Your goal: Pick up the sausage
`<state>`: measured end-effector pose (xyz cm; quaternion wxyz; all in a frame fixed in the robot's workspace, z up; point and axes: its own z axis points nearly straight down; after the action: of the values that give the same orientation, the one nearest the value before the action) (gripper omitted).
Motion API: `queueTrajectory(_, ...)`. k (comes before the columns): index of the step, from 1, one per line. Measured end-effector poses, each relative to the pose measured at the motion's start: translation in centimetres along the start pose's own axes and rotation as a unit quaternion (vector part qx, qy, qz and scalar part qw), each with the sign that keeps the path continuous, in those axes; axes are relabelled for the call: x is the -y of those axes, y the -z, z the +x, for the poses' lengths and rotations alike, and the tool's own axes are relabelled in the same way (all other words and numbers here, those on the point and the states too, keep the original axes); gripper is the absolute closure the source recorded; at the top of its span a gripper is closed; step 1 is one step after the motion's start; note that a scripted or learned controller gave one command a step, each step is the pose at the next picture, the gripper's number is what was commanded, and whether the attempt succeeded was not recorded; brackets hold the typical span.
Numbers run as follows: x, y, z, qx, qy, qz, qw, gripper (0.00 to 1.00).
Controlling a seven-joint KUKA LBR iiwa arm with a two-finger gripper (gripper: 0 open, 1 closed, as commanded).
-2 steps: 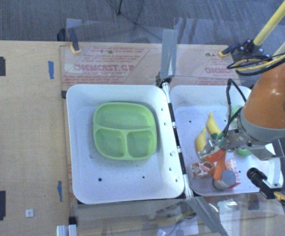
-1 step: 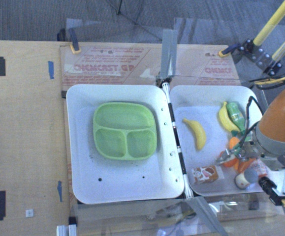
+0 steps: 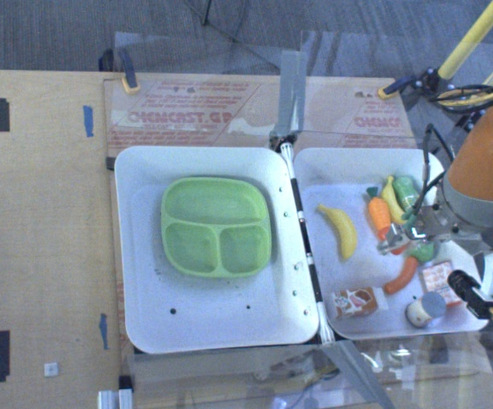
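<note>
The sausage, a short red-orange link, lies slanted on the floor of the right bin, towards its front right. My gripper hangs just above and behind the sausage's upper end, beside an orange carrot. Its metal tip sits over a green item. The sausage rests on the bin floor, apart from the gripper. The grey arm with its orange band comes in from the right and hides part of the bin's right side.
The right bin also holds a banana, yellow and green pieces, a small brown carton, a red-and-white packet and a round can. A green divided plate lies in the left bin.
</note>
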<state>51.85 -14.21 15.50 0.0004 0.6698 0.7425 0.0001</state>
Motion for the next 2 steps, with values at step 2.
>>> queueTrajectory(2,-2.5,-5.8,-2.9,0.000,0.020,-0.011,0.9997,1.00)
